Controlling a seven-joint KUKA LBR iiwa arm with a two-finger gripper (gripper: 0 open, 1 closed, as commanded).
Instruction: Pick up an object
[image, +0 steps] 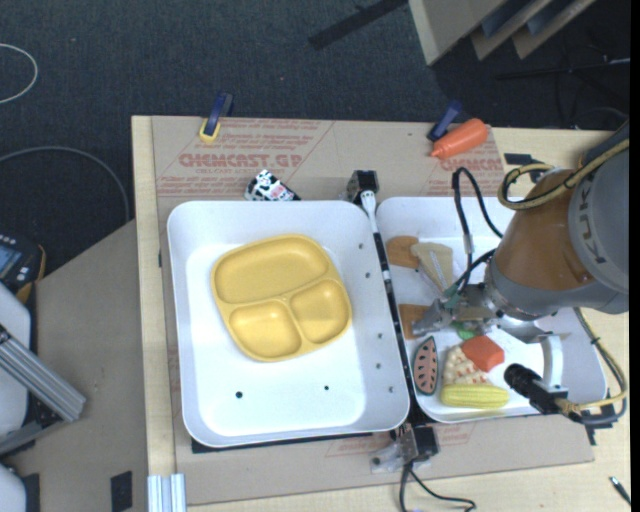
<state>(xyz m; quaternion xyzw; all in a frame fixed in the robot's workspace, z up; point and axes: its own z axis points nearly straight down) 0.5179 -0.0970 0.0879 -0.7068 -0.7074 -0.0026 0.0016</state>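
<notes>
Camera view shows my gripper (440, 315) low in the right bin (590, 375), its metal tip pointing toward the divider between the bins, and my own orange wrist band (535, 250) and grey body cover the middle of that bin, so whatever lies beneath them is hidden. I cannot tell how my hand is set or whether anything is caught in it; the tip is small and blurred against the clutter. Just below my hand lie a red block (484, 352), a watermelon slice (426, 364) and a corn cob (474, 397), any of them a candidate to pick. Above my hand sit a brown piece (401, 251) and a pale wedge (434, 262). Beyond my tip, across the divider, the left bin (200, 400) carries a yellow divided plate (281, 296). A black cable (466, 215) loops over the right bin's upper part.
</notes>
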